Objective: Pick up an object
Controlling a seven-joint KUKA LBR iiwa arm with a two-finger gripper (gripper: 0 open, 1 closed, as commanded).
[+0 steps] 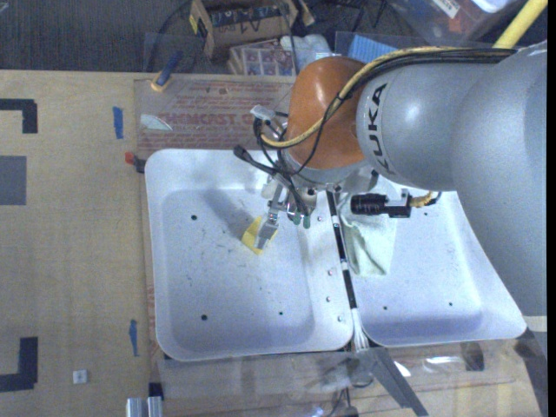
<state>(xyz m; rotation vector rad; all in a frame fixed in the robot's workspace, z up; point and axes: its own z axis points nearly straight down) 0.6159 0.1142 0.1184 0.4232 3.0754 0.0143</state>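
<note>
A small yellow block (254, 236) lies in the left white bin (217, 320), in its upper middle part. My gripper (274, 219) reaches down from the orange wrist band (323, 120) and its tip sits right at the block's upper right edge, touching or nearly touching it. The wrist and cables hide the top of the gripper. A pale green cloth (370, 247) lies crumpled in the right white bin (452, 311), near that bin's left wall.
The big grey arm (460, 120) covers the upper right of the view and part of the right bin. A wooden board (217, 115) lies behind the left bin. Boxes and cables clutter the floor beyond the bench.
</note>
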